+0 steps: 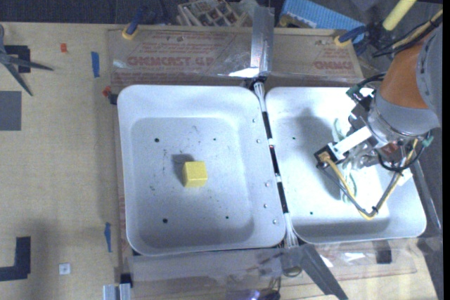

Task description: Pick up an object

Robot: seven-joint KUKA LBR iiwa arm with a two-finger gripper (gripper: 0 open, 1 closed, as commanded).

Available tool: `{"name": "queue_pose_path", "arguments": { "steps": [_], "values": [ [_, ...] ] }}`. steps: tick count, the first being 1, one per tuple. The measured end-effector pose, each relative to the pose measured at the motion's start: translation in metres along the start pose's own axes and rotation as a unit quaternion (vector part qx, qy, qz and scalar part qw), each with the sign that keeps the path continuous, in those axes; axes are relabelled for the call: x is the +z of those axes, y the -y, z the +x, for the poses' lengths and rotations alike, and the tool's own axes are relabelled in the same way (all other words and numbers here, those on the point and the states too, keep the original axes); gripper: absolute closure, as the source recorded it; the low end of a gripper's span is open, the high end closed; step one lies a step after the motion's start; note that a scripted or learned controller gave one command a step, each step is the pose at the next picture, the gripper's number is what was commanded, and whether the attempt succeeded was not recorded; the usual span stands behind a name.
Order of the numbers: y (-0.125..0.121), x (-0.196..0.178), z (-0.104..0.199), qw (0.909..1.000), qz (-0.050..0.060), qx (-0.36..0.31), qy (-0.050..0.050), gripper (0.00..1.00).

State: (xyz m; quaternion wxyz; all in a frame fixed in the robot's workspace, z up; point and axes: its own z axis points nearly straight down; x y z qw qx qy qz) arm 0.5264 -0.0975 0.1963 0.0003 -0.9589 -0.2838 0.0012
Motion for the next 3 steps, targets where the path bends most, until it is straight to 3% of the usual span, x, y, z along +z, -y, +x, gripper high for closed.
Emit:
{"name": "queue_pose_path", "arguments": {
  "steps": [1,2,3],
  "values": [
    [0.028,0.012,0.005,0.9829,0.002,0.184,0.001,1.00],
    [0.100,-0.058,0.009,0.9829,0.000,0.184,0.000,1.00],
    [0.101,-0.068,0.010,0.9833,0.000,0.182,0.001,1.00]
  ]
}}
